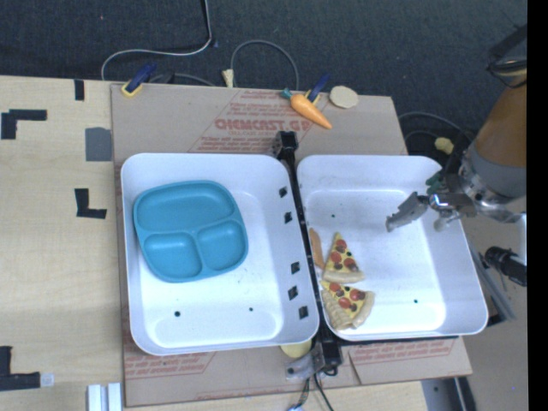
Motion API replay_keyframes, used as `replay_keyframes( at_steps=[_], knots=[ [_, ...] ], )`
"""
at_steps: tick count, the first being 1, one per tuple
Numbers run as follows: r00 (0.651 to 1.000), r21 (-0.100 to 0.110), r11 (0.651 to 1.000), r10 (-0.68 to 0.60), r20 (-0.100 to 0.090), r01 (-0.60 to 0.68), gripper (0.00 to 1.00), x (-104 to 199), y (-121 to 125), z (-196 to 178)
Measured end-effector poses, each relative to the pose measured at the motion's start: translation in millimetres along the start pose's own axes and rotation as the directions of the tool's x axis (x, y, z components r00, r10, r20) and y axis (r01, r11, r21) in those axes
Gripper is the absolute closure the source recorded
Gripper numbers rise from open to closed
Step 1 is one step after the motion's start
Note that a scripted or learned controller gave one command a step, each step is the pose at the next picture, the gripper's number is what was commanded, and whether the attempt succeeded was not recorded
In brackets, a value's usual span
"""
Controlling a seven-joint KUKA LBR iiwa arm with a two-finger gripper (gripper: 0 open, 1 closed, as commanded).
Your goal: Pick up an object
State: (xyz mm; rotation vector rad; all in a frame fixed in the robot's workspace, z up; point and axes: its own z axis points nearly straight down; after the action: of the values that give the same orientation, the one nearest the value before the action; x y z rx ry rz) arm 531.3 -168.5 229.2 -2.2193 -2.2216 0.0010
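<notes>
We see the arm (505, 152) reaching leftward, its end effector (409, 214) hovering above the right bin (390, 174), fingers parted, gripping nothing

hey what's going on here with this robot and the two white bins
A grey arm reaches in from the right, its tool hanging over the right bin with nothing between its fingers. Two toy pizza slices and a hot dog lie by that bin's left wall, apart from the tool. The left bin holds a blue divided plate. Nothing is picked up yet.
</notes>
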Motion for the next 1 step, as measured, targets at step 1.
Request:
replay_keyframes(
  at_steps=[1],
  knots=[
    [1.0, 0.007, 1.0, -0.005, -0.003, 0.005, 0.0, 58.5, 7.3, 66.7]
  ],
)
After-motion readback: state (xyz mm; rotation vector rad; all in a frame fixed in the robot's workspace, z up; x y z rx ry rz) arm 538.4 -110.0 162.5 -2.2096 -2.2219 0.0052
